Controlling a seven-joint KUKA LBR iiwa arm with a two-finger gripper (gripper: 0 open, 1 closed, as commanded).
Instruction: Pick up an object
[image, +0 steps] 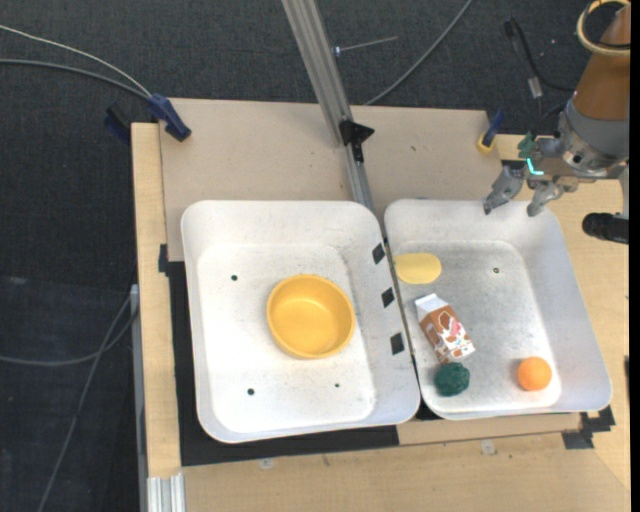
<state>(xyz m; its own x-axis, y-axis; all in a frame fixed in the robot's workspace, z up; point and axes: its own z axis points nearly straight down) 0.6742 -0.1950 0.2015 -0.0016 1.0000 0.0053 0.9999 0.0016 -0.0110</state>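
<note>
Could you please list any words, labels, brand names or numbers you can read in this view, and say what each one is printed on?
No text can be read in this view.
The small carton in the right bin has red-brown and white printing, but it is too small and blurred to read.
The yellow bowl, orange ball, green ball and yellow disc bear no visible markings.

Both white bins (290, 225) look like matt, speckled plastic; the yellow bowl (310, 316) is smooth, slightly glossy plastic; the counter (250, 150) is bare pale wood; the small carton (445, 333) looks like printed paper
</note>
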